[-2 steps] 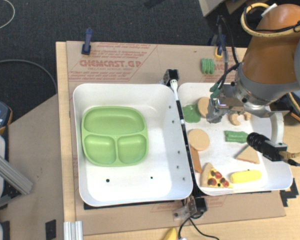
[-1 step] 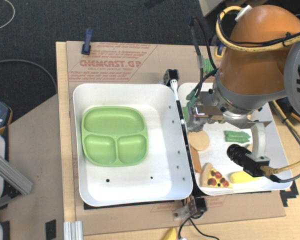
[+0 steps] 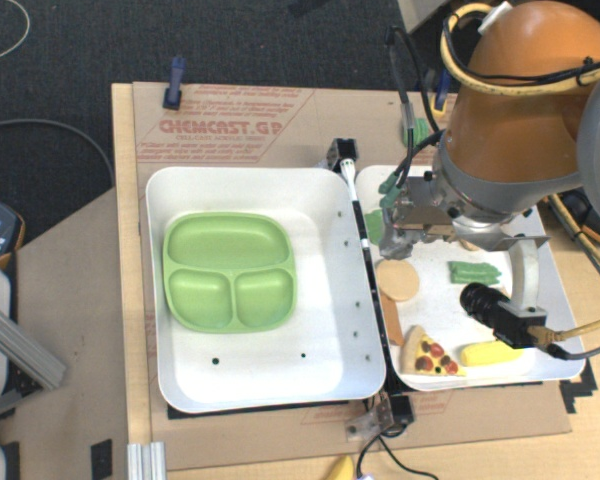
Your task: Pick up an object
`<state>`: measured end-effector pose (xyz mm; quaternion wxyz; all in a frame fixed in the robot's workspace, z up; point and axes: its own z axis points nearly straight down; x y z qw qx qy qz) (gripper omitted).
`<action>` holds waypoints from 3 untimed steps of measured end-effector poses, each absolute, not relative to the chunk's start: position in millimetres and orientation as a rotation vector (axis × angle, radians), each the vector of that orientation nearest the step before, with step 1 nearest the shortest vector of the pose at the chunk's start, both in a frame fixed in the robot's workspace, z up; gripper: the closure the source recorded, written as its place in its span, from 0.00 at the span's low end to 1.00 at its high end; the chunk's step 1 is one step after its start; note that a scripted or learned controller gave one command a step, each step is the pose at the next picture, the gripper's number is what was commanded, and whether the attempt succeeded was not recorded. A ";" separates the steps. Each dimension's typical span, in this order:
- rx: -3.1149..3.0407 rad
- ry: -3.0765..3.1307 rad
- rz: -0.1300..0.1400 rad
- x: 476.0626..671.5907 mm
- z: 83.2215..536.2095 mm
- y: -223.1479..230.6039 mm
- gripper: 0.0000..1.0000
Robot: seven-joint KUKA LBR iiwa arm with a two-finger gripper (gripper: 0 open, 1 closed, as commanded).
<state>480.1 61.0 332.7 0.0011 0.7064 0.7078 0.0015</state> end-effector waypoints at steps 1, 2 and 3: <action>2.223 2.211 0.007 479.9 378.8 10.9 1.00; 2.219 2.227 -0.003 479.0 365.7 65.0 1.00; 2.212 2.228 0.007 479.5 390.2 132.1 1.00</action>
